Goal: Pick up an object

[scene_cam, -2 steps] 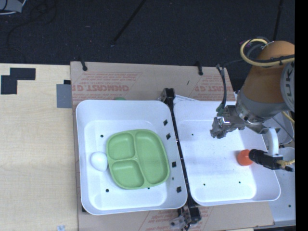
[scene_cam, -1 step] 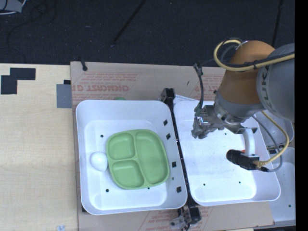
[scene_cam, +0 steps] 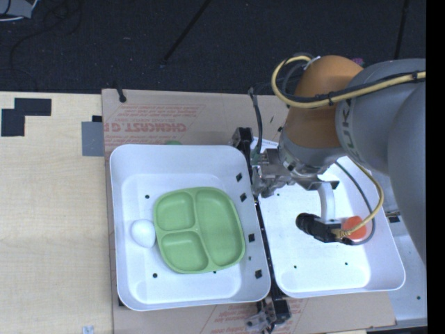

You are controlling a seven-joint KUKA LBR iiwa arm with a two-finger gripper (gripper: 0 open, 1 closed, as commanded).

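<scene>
Item for pickup: none is between the tool's (scene_cam: pixel 264 184) tips. Three loose items are present. A small orange-red object (scene_cam: pixel 357 229) lies on the floor of the right bin (scene_cam: pixel 327 277), to the lower right of the tool and well apart from it (partly hidden, so its shape cannot be told). A green divided plate (scene_cam: pixel 198 228) with three compartments lies flat in the left bin (scene_cam: pixel 174 152), down and to the left of the tool and near it. A white ball (scene_cam: pixel 143 233) rests against the plate's far side, further left of the tool.

Tool: set low at the right bin's left rim, beside the divide between the bins. Whether it is apart or together cannot be told.

The arm (scene_cam: pixel 389 117) extends from the tool toward the view's right. Both bins rest on the counter (scene_cam: pixel 49 207).
</scene>
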